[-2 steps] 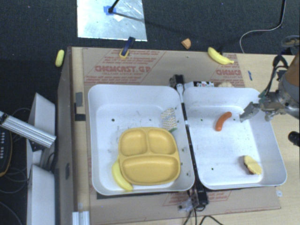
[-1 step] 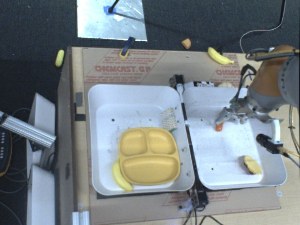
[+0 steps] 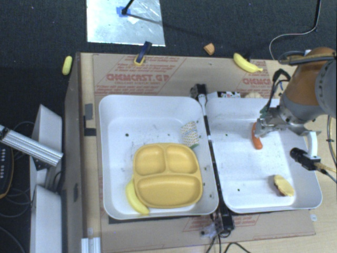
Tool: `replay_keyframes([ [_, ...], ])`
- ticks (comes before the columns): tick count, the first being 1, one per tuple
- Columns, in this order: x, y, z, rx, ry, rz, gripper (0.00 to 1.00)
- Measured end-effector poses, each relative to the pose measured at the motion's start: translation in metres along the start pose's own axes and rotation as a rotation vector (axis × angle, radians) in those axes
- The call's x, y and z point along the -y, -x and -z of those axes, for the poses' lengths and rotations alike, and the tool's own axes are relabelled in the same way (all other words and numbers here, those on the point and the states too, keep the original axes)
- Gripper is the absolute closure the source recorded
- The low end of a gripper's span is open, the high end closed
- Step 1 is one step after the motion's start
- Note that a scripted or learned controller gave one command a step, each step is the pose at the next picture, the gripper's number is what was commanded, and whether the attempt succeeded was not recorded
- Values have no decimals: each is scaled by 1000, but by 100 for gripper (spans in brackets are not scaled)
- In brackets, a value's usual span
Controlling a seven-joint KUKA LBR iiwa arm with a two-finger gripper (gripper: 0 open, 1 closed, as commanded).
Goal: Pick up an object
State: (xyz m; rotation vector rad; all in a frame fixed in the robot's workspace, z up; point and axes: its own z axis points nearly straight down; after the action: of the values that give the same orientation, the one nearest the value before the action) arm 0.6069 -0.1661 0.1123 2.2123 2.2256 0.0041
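Note:
My gripper (image 3: pixel 261 126) hangs low over the upper right part of the right bin (image 3: pixel 231 194). A small orange carrot-like piece (image 3: pixel 257 142) sits directly under its tip, touching or nearly touching it; whether it is gripped I cannot tell. A pale yellow lump (image 3: pixel 283 185) lies near that bin's front right corner. In the left bin (image 3: pixel 113 141) a yellow divided plate (image 3: pixel 167 174) rests at the front. A yellow banana (image 3: pixel 136 198) lies against the plate's left front edge, and a crumpled mesh piece (image 3: pixel 190 134) lies behind the plate.
Outside the bins, a second banana (image 3: pixel 246 62), a small orange chunk (image 3: pixel 209 48) and a yellow piece (image 3: pixel 67 65) lie behind and around the bench's back edge. A blue and yellow clip (image 3: pixel 142 52) sits on the cardboard's back edge. The divider (image 3: pixel 209 146) separates the bins.

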Motion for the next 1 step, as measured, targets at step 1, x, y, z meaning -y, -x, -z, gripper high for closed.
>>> replay_keyframes([
  [1, 39, 16, -27, 1, -2, -5, 100],
])
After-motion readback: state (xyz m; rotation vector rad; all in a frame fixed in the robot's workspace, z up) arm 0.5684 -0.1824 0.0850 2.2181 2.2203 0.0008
